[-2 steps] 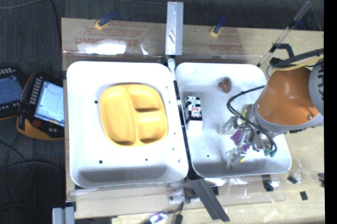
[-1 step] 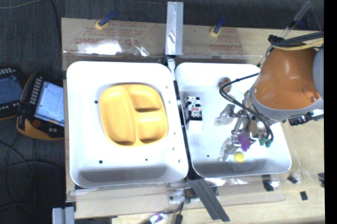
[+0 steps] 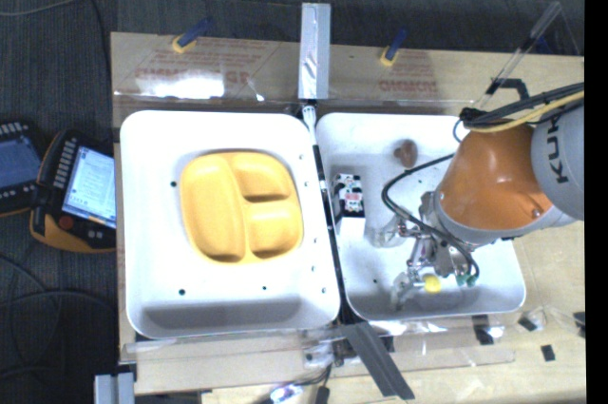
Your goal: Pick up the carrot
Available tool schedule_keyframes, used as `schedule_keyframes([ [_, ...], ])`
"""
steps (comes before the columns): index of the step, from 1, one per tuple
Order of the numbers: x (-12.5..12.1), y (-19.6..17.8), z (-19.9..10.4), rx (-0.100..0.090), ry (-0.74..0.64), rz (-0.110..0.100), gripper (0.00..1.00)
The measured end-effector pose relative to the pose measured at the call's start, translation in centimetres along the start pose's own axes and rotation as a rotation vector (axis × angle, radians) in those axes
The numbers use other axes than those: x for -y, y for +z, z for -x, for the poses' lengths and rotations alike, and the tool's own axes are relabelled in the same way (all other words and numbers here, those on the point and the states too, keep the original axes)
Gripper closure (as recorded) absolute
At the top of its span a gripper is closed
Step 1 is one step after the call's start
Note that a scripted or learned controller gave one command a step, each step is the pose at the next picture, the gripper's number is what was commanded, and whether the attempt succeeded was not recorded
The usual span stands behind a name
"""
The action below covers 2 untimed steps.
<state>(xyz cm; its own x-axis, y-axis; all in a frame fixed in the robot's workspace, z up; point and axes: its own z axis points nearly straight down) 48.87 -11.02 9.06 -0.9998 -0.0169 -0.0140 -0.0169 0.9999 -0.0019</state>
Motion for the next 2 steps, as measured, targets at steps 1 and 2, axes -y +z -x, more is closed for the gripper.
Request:
schedule_keyframes([
  [1,0.1,0.0,0.2,0.003,-0.186,-0.002,0.0],
  [2,0.0,-1.1,0.3,0.002,-0.186,-0.001,1.0],
])
